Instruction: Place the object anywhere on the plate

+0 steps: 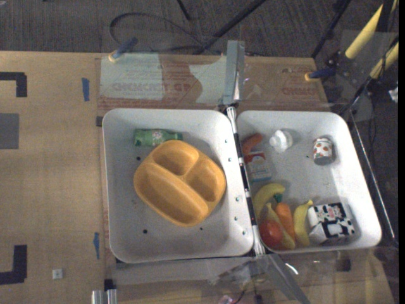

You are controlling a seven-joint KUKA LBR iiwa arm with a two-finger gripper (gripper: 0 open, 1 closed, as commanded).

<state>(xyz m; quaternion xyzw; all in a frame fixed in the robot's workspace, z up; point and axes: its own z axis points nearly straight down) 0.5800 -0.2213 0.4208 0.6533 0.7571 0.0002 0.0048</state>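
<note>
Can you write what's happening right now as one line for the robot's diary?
plate: yellow, left bin, nothing on it | green packet: beside plate | bananas, carrot, milk carton: right bin

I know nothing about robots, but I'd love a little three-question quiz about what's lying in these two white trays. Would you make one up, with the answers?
1. True or false: the yellow divided plate sits in the left bin.
2. What lies just behind the plate, near the left bin's far wall?
A. a green packet
B. a banana
C. a milk carton
3. Fill in: the cow-patterned carton rests in the right bin's near-______ corner.

Key
1. True; nothing lies on the plate.
2. A, the green packet. The bananas and the carton are in the right bin.
3. Right.
</note>
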